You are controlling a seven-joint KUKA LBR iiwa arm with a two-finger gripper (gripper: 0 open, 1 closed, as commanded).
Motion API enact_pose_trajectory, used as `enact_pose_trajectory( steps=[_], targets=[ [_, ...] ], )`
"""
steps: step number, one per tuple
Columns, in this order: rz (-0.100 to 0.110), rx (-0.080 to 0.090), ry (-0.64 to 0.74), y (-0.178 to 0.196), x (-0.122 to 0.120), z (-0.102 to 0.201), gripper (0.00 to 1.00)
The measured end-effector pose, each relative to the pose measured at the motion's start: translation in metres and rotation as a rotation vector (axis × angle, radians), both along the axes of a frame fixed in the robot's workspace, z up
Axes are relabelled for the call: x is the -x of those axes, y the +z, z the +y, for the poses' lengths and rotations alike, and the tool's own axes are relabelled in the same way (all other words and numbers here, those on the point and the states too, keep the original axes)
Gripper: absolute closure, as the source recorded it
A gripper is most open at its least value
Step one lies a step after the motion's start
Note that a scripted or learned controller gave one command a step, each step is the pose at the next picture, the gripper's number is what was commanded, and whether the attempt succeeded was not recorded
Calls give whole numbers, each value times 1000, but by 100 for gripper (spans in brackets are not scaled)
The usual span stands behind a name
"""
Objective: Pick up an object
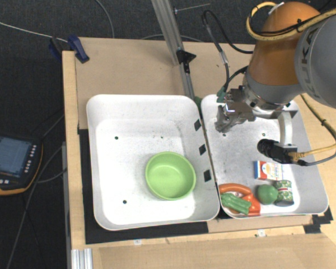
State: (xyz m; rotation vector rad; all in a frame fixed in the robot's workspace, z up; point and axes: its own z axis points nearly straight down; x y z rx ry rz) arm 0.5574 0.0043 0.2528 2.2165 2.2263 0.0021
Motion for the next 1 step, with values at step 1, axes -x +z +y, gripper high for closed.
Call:
enact_pose_trajectory(
  steps=[1],
  targets=[
    [1,0,-1,-12,-14,43,100]
  ],
)
